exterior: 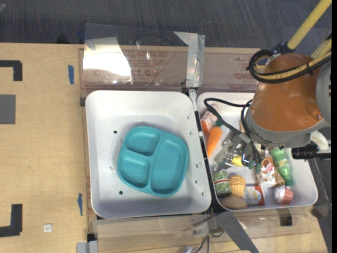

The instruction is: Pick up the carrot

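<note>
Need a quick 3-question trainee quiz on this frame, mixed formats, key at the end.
1. True or false: the carrot lies in the same bin as the teal divided plate.
2. Multiple choice: where in the right bin is the carrot? A) against the left wall, near the divider B) at the far right edge C) in the bottom right corner
3. Fill in: the gripper sits just to the ____ of the carrot in the camera view.

Key:
1. False. The plate is in the left bin; the carrot is in the right one.
2. A
3. right, slightly below
</note>
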